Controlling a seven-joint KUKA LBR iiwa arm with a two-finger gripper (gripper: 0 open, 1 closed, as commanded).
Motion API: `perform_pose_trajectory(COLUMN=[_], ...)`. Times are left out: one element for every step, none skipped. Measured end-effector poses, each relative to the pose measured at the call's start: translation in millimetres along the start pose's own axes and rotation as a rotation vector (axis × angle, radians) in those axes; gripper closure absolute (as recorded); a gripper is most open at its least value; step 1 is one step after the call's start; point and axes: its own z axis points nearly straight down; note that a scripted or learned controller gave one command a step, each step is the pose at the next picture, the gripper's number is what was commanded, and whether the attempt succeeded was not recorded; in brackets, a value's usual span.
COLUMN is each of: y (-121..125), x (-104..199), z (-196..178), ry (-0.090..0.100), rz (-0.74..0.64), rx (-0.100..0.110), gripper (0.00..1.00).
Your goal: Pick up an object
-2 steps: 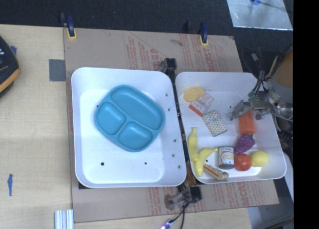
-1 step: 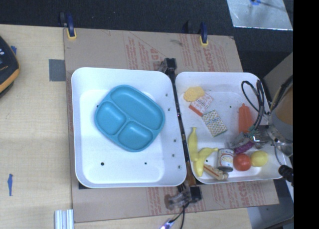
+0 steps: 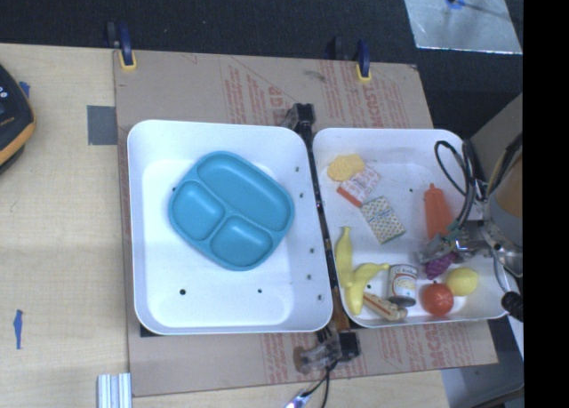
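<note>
We find the hand (image 3: 452,246) low at the right bin's (image 3: 404,137) right edge, its grip state indeterminate, amid a purple item (image 3: 437,265), lemon (image 3: 462,282) and tomato (image 3: 436,299); we judge crowding could cause a miss.

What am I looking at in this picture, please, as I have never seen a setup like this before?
This is one camera fixed above a bench, looking down at a slant. Two shallow white bins sit side by side. The left bin holds a blue divided plate. The right bin holds small toy foods: a banana, an orange carrot-like piece, a tomato, a lemon, a small can, a patterned packet and a few more. The machine is a robot arm reaching in from the right; its gripper is low over the right bin near a purple item. I cannot tell whether it holds anything.
</note>
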Motion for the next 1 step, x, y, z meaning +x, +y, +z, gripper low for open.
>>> perform_pose_trajectory(y=[54.9], x=[63.2], z=[8.9], ry=[0.001], rz=[0.002], rx=[-0.002], gripper=[1.00])
